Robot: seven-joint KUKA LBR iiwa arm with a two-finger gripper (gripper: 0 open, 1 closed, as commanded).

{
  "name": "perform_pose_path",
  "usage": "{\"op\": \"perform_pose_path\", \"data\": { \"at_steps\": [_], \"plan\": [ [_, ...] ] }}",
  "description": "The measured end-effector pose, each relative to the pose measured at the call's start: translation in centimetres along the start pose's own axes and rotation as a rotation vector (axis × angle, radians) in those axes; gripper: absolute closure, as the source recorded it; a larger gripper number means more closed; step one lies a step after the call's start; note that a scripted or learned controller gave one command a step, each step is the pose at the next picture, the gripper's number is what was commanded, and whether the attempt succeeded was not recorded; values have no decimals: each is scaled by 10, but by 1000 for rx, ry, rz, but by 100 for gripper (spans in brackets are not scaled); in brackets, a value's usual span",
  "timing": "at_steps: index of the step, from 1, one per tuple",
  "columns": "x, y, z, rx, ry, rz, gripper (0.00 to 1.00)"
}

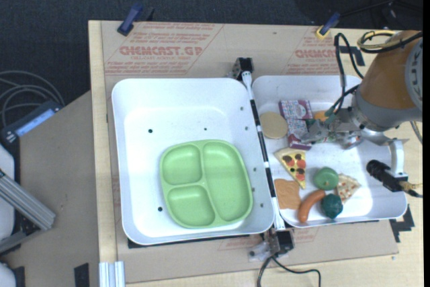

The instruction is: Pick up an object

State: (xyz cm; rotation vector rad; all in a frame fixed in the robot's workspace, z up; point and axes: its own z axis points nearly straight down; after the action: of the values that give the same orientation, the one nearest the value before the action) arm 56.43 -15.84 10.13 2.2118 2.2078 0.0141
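Over the right bin [383,208] our hand [321,133] hangs low near the far middle, just beside a small purple-and-white packet [295,111], but we cannot tell how it is set, since the wrist and cabling hide that end of the arm. No object can be seen in its hold, so we judge the pick is not yet made. The nearest candidates are the packet and a tan round disc [273,124] to its left; nearer to us lie a pizza slice [293,162], a green round fruit [326,178], a second small pizza wedge [347,187], a flat orange-brown piece [287,194], an orange sausage [310,203] and a dark teal ball [332,205]. To do this step well, we would settle on one thing that stands apart from its neighbours, centre over it, come straight down and close only once both sides are clear. The packet looks thin and may slip or fold; the flat pieces offer little to grip; the green fruit looks like the surer hold. Crowding is our main trouble: the near items touch or almost touch, and the bin's middle wall sits close to the disc. The left bin [134,144] holds a green divided tray [205,183], well out of our way on the counter [101,77].
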Motion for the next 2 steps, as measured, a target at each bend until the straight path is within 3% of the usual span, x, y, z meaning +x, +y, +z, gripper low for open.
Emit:
{"op": "perform_pose_path", "data": {
  "at_steps": [1, 2],
  "plan": [
    [6, 46, 12, 6, 1, -2, 0],
    [6, 47, 1, 3, 0, -2, 100]
  ]
}}
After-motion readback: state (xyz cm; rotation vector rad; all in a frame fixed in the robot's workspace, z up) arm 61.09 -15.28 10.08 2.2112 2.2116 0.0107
